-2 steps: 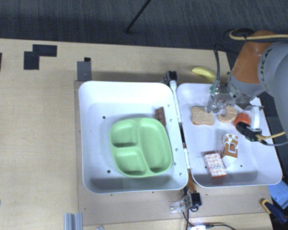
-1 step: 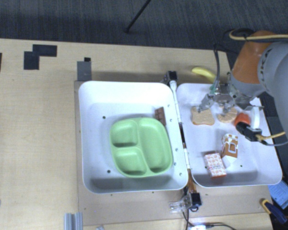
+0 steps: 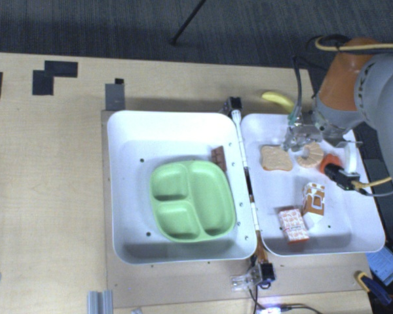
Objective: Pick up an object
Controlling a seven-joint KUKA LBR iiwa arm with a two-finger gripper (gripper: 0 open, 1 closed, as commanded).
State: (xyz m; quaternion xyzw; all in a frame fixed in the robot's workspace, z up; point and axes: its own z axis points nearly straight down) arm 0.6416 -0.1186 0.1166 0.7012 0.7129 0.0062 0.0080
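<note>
The pincer (image 3: 297,141) is lowered into the right bin (image 3: 373,237), poised between two flat bread slices (image 3: 276,158); one lies just beside and below it, evidently being lined up for picking. Whether anything is grasped cannot be told.

From here I can't make out how the fingers (image 3: 300,136) stand; they blur into the wrist above the right bin (image 3: 363,237). The arm (image 3: 373,84) runs off the right edge. The round biscuit (image 3: 310,156) is partly covered by the gripper. A brown item (image 3: 217,155) is half tucked behind the green tray (image 3: 191,200). The printing on the small cartons (image 3: 293,224) is too small to read.
</note>
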